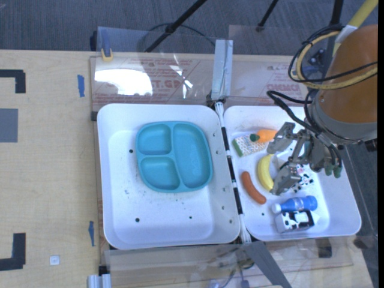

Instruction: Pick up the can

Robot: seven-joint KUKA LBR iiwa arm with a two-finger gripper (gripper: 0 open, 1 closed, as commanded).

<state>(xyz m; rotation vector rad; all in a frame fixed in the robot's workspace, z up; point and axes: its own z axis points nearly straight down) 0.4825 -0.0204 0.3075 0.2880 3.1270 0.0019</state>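
Note:
The can (298,204) is a blue cylinder with a white end. It lies on its side near the front of the right bin (345,221). My gripper (277,165) hangs over the middle of that bin, just behind and to the left of the can, and is apart from it. Its fingers stand open, one near the carrot (262,136) and one by the lower end of the yellow banana (264,171). Nothing is held between them.
A black-and-white cow-patterned block (295,221) touches the can's front side. A red sausage (253,187) and a white dotted box (245,144) lie on the bin's left side. A teal divided plate (174,156) sits in the left bin (114,221).

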